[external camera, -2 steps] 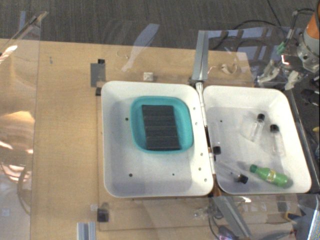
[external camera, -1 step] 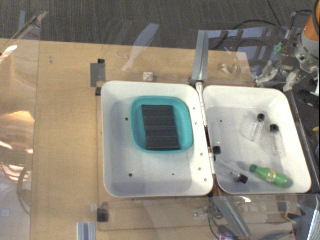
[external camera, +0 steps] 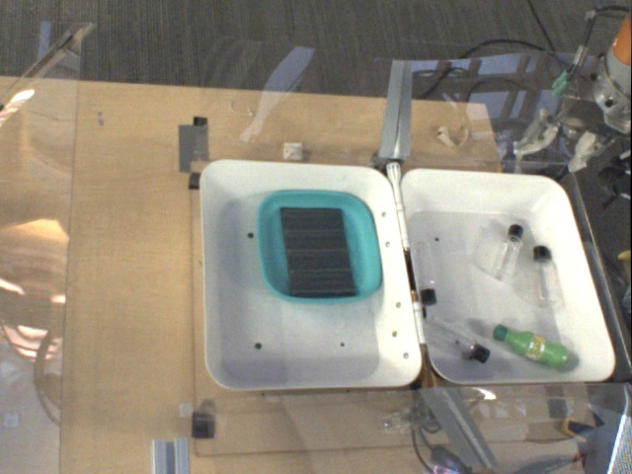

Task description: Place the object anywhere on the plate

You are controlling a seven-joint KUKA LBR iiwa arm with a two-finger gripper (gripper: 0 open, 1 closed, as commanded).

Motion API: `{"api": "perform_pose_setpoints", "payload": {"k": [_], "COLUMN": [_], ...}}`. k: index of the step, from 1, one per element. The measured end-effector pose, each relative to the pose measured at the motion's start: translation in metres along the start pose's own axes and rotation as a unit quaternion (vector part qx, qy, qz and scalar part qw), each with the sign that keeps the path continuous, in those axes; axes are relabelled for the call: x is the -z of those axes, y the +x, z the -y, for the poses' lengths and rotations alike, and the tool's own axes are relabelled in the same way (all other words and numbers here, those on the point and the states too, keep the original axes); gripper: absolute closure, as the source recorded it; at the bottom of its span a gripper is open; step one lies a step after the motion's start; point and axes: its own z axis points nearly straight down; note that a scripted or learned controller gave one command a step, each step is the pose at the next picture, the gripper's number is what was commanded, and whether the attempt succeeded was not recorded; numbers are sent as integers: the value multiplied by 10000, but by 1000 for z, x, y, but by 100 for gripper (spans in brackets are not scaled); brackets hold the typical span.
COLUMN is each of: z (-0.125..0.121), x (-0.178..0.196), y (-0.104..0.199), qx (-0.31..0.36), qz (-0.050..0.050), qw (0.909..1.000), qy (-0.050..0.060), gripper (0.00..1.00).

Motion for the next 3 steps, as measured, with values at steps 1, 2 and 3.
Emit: {"api": "perform_pose_setpoints", "payload": {"k": [1,2,3], "z": [0,0,0], "x": [8,2,-9], "y": [2,-1,-1], "qx": [48,-105,-108], "qz": [5,0,5], "qw": [10000,9999,9999], "qy": [5,4,5], "gripper": [0,0,0]}}
